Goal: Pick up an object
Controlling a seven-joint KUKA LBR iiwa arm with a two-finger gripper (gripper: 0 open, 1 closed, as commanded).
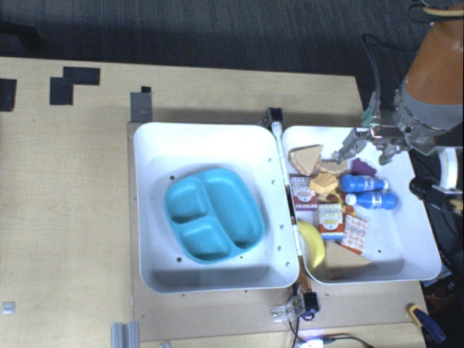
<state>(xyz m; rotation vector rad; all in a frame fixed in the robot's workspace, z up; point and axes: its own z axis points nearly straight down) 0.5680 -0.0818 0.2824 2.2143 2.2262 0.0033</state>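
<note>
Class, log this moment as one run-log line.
stage: reaching | hand: above right bin, near bread slice | blue tray: left bin | held: nothing visible

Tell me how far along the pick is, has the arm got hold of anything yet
Nothing looks picked yet. The banana, blue bottle, purple item and small packets all lie in the right bin. In hand: the gripper is low over that bin's far side, by the tan wedge-shaped piece; I see nothing between its fingers. Left: close on one item and lift it. The left bin holds a blue divided tray.
</note>
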